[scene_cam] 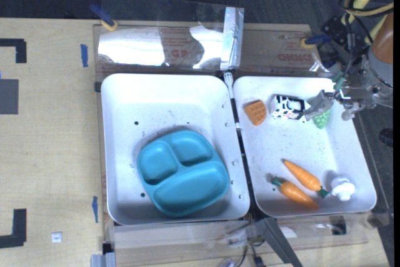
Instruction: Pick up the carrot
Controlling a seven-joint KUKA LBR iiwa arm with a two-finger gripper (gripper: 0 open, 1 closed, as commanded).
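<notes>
Two orange carrots with green tops lie in the right bin (362, 153) near its front edge. The upper carrot (302, 174) slants down to the right. The lower carrot (294, 191) lies just in front of it, and the two nearly touch. My gripper (335, 105) hovers at the bin's far right corner, well behind the carrots, above a small green item (321, 119). Its fingers stand apart with nothing between them.
The right bin also holds an orange wedge (255, 111), a black-and-white item (287, 107) and a white object (342, 188) beside the carrots' tops. A blue divided plate (181, 172) sits in the left bin (125, 109). Cables hang at the upper right.
</notes>
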